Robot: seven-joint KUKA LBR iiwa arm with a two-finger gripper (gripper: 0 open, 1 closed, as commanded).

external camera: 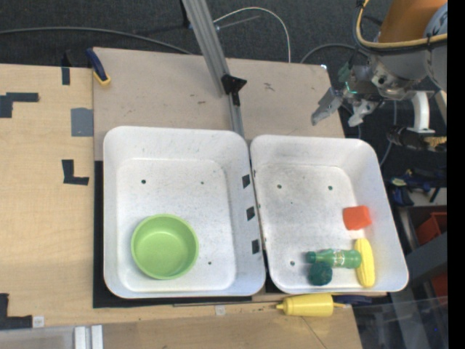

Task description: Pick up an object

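My gripper (339, 114) hangs above the bench just beyond the far edge of the right bin (290, 148), near its back right corner. Its two fingers are spread open with nothing between them. Near the right bin's front right corner lie an orange block (356, 217), a yellow banana-shaped piece (365, 262), a green bottle (333, 258) on its side and a small dark green object (318, 273). A light green bowl (165, 246) sits upright in the front of the left bin (174, 140).
A yellow bottle (309, 305) lies on the bench outside the right bin's front rim. A slanted metal post (211, 35) rises from between the bins at the back. Cables trail behind the bench.
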